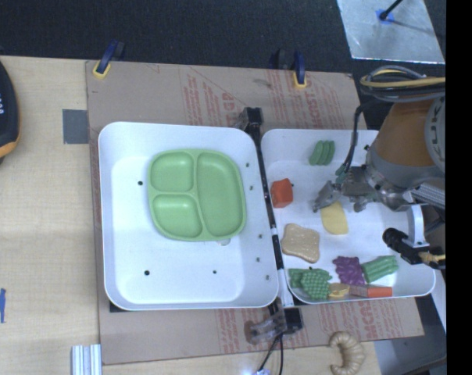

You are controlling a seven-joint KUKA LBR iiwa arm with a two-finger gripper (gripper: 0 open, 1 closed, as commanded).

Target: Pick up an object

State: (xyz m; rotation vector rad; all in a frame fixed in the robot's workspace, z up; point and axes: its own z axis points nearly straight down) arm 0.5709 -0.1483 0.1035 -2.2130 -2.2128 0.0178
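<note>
Arm [404, 151]: it's reaching in from the right and hanging over the right bin [298, 143], wrist tilted down toward the middle of the toy pile.

Gripper [334, 198]: the dark metal tip is sitting just above and left of the yellow piece [335, 219], close but I'm not seeing anything between the tips. Honestly can't tell if it's spread or pinched from this angle, too small and dark.

Likely target: I'm guessing the yellow piece, since it's lying right under the tip with some bare bin floor around it, so it's the easiest thing to get at.

Other stuff in the right bin: an orange-red block [281, 193] is lying near the left wall, a green ridged piece [323, 152] is up top, a toast slice [301, 242] is just below centre, and a broccoli bunch [309, 283], purple grapes [348, 269], a green pod [379, 268] and a carrot [361, 291] are all crowding the bottom edge, which I'd say is making them harder to grab cleanly.

Left bin [123, 209]: it's holding a green divided plate [197, 194], looking like a drop-off spot.

Progress: nothing lifted yet as far as I can see, so the pick is looking not yet done.
</note>
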